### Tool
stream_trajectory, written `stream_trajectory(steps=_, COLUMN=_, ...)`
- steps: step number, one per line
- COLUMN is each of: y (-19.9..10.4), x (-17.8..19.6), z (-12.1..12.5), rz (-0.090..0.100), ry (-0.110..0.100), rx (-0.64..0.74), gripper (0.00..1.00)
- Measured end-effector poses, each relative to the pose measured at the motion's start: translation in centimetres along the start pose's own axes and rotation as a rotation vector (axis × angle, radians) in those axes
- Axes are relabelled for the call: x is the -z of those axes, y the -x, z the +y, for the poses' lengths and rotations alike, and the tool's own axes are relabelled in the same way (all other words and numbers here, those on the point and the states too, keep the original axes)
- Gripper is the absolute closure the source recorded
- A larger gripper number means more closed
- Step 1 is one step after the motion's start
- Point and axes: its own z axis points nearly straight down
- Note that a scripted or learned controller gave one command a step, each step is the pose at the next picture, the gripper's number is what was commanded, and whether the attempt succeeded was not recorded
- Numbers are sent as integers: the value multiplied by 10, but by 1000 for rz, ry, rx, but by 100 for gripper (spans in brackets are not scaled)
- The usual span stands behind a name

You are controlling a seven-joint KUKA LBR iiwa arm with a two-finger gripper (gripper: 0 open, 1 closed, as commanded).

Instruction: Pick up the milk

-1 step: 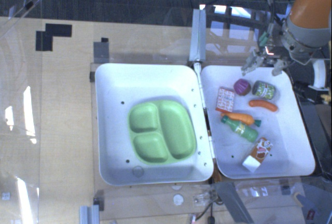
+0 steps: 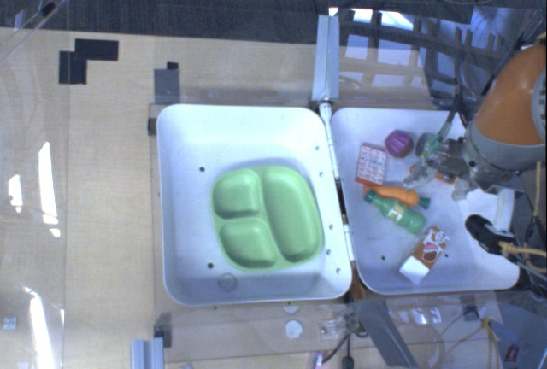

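Note:
The milk (image 2: pixel 425 255) is a small carton with a white top and brown-red sides. It lies tilted in the right bin (image 2: pixel 479 273), near that bin's front edge. My gripper (image 2: pixel 431 163) hangs over the back right part of the same bin, well behind the milk and apart from it. It is close to the right end of an orange carrot (image 2: pixel 392 194) and just right of a purple round thing (image 2: pixel 398 143). The grey arm with its orange band (image 2: pixel 513 107) comes in from the right.
A green bottle (image 2: pixel 397 212) lies between the carrot and the milk. A pink-and-white box (image 2: pixel 371 162) lies at the right bin's left side. The left bin (image 2: pixel 184 188) holds a green divided tray (image 2: pixel 264 214). A metal divider (image 2: pixel 326 60) stands behind the bins.

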Motion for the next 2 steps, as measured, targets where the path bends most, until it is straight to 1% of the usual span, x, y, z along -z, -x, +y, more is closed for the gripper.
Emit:
stream_trajectory(steps=1, y=30, x=-13, z=-45, rz=0, ry=2, rx=100, gripper=0)
stream_trajectory(steps=2, y=3, x=-52, z=-66, rz=0, ry=6, rx=220, gripper=0)
